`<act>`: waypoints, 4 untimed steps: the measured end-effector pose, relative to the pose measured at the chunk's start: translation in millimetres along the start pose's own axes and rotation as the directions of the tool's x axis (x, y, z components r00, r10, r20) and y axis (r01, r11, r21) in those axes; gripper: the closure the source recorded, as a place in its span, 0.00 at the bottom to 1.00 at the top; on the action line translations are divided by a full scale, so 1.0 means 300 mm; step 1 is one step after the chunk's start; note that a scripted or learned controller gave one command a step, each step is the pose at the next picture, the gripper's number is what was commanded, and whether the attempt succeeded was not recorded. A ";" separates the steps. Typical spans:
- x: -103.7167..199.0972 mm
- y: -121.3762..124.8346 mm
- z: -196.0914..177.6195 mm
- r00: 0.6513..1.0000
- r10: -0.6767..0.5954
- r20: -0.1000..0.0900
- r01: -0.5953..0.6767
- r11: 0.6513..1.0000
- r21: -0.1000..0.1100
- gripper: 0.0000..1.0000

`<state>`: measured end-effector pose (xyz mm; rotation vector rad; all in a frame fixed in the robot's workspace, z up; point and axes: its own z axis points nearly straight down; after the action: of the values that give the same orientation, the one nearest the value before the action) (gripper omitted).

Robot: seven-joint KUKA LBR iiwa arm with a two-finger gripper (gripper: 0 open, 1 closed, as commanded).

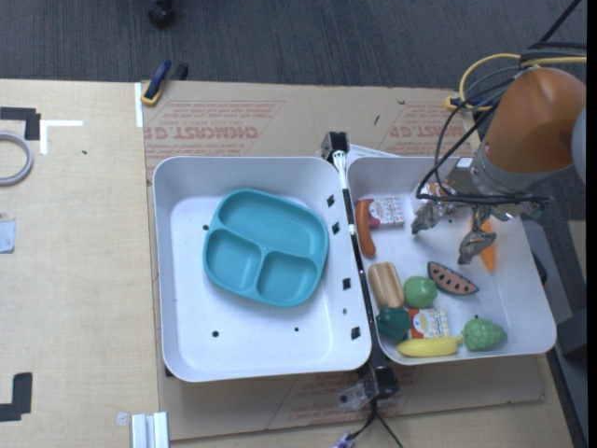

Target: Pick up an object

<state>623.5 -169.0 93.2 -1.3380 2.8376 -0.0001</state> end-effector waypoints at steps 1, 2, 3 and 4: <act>0.106 -0.103 0.001 0.988 -0.151 0.011 0.151 0.988 -0.012 0.00; 0.052 -0.156 0.002 0.936 -0.353 0.017 0.353 0.935 -0.020 0.00; -0.002 -0.136 0.006 0.775 -0.632 0.011 0.632 0.775 -0.010 0.00; 0.012 -0.168 0.004 0.821 -0.571 0.023 0.571 0.821 -0.013 0.00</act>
<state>660.1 -203.8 92.1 -2.1203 2.3018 0.0377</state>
